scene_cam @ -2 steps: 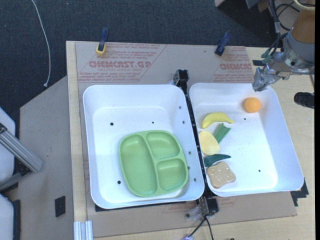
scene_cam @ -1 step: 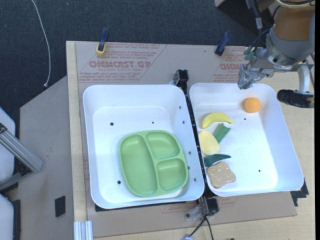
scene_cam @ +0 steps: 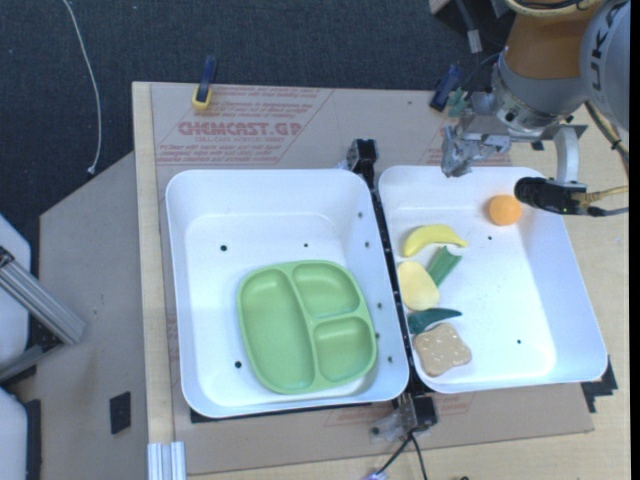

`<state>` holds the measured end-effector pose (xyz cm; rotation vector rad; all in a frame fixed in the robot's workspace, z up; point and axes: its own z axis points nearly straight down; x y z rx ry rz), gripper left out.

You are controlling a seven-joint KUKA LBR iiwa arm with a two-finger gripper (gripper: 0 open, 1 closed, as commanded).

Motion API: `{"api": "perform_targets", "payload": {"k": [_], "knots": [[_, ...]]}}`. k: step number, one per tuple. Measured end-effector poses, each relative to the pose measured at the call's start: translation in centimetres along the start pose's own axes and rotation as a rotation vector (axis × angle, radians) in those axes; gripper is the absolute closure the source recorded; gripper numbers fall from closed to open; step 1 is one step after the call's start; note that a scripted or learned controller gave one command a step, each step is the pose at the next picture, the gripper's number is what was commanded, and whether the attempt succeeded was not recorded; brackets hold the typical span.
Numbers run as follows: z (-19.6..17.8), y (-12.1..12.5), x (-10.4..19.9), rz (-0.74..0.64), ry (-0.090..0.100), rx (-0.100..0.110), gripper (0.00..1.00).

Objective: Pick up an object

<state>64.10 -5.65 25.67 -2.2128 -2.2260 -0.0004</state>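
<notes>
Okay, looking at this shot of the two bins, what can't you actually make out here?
- Grey arm's end effector, camera view: small and blurred, so finger state is unclear.
- Dark teal flat piece, right white bin: partly under the pale yellow rounded toy; its identity is unclear.
- Arm's upper part: cut off by the top and right edges.

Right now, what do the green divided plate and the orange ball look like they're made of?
Green divided plate: probably moulded plastic, judging by its uniform colour, soft sheen and rounded compartment ridges. Orange ball: smooth and matte, possibly plastic or foam; too small to tell.

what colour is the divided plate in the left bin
Light green plate, seen in the camera view.
</notes>
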Motion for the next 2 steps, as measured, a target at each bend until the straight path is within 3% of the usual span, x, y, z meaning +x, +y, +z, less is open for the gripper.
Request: {"api": "perform_targets", "payload": {"k": [2], "knots": [[0.4, 1.9, 11.3, 0.000, -0.001, -0.005, 1.00]]}}
